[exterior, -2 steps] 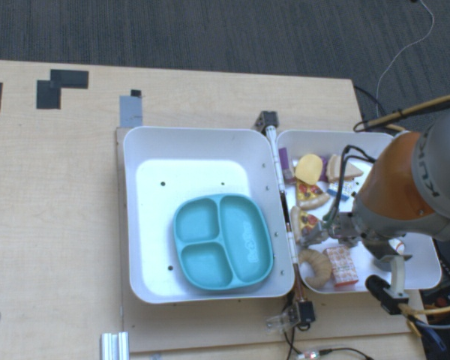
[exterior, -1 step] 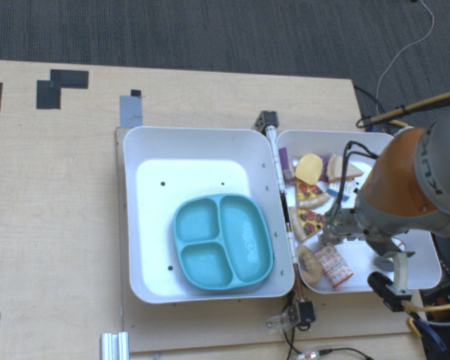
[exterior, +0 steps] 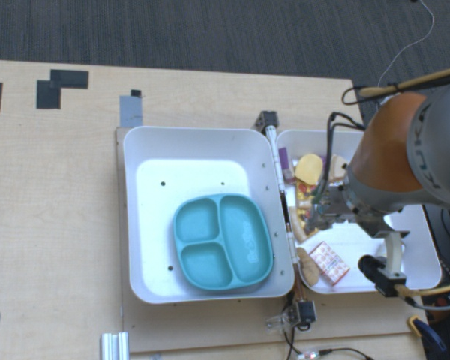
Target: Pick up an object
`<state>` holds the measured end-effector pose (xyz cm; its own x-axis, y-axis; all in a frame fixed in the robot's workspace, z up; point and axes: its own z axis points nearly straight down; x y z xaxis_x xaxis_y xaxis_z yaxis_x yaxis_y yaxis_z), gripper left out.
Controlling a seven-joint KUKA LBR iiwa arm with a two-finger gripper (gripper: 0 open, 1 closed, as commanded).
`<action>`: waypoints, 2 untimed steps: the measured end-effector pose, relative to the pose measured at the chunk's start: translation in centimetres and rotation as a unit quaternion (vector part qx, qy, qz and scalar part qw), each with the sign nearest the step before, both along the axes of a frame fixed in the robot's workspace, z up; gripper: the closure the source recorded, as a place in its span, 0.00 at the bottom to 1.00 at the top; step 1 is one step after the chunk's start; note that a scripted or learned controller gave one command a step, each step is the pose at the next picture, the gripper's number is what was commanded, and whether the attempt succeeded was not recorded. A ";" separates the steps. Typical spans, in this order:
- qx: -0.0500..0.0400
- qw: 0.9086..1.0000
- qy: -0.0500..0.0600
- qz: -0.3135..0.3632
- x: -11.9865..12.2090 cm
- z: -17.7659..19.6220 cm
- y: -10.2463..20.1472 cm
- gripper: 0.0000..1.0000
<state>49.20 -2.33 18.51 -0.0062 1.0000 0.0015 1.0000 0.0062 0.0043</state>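
Note:
The right bin (exterior: 420,276) holds several small objects along its left side: a yellow rounded item (exterior: 309,169), a purple piece (exterior: 283,158), a red-and-white patterned box (exterior: 328,262) and a tan oblong item (exterior: 308,267). More small colourful items lie in a pile (exterior: 303,205) between them. My gripper (exterior: 320,214) reaches down over that pile, under the grey arm with its orange band (exterior: 382,148). The arm hides much of the right bin.
The left bin (exterior: 154,156) holds a teal divided plate (exterior: 223,241) toward its front right. A metal divider rail (exterior: 277,178) runs between the bins. Cables loop near the arm at upper right, and clamps sit at the bench's front edge.

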 end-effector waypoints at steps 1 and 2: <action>0.000 1.000 0.001 0.000 0.0 0.0 -0.1 0.00; 0.000 1.000 0.001 0.000 0.0 -0.1 -0.1 0.00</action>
